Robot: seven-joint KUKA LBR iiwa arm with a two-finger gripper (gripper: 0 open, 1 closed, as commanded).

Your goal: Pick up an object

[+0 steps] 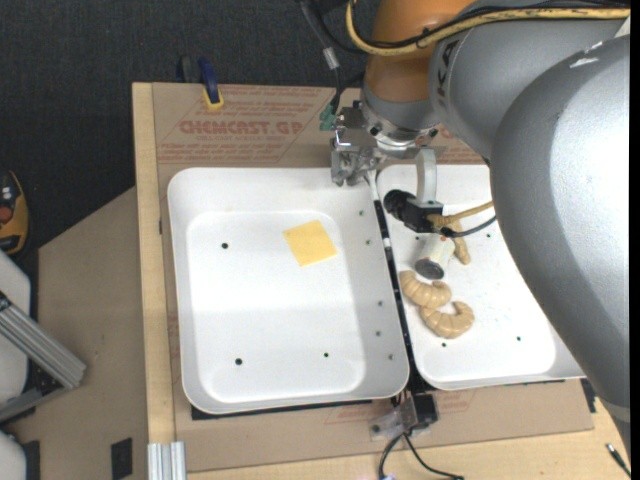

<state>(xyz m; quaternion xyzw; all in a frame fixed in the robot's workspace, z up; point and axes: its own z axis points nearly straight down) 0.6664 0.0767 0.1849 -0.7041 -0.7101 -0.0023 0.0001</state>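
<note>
Brown board (pixel 250 143) is lying flat, a blue clamp (pixel 210 86) is biting its far edge, and a metal rail (pixel 45 353) is slanting past its left side

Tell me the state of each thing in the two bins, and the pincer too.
Yellow slice: lying flat in the left bin, untouched.
Tan croissant-shaped pieces: two, lying in the right bin, touching each other.
Small pale cylinder: lying in the right bin, beside the pieces.
Pincer: at the left bin's back rim, apart from every object.
</note>
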